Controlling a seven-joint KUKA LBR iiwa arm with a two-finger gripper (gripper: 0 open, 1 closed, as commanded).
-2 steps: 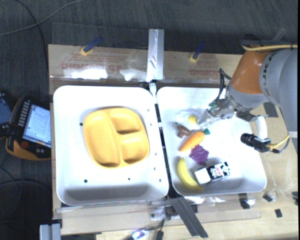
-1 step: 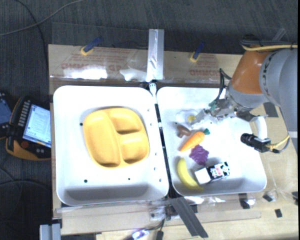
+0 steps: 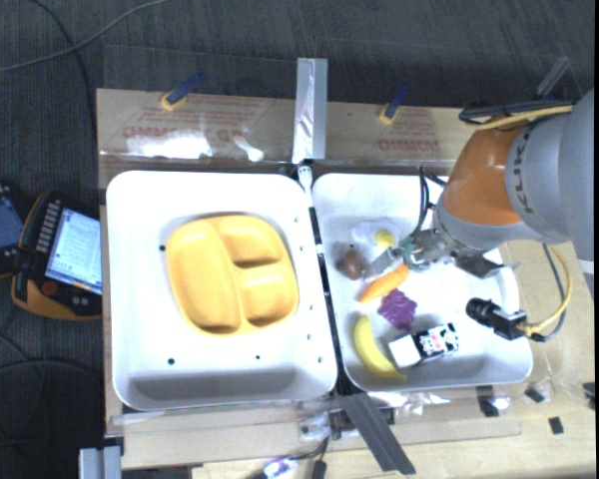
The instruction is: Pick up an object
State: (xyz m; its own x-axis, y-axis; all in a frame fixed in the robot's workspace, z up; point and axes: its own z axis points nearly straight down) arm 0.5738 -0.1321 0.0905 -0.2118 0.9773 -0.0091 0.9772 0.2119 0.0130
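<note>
The right bin (image 3: 479, 367) holds several small objects. An orange carrot (image 3: 381, 285) lies near its middle, with a purple grape bunch (image 3: 397, 308) just below it. A banana (image 3: 371, 345) and a small white-and-black box (image 3: 425, 343) lie near the front wall. A brown piece (image 3: 351, 261) and a small yellow piece (image 3: 383, 236) sit toward the back left. My gripper (image 3: 401, 254) is low in this bin, right above the carrot's upper end and between the yellow piece and the carrot. Nothing is visibly held.
The left bin (image 3: 140, 367) holds a yellow divided plate (image 3: 233, 271). The wall between the bins (image 3: 319, 287) runs just left of the brown piece. The arm's orange band (image 3: 484, 188) and cables (image 3: 539, 317) hang over the right bin's right side.
</note>
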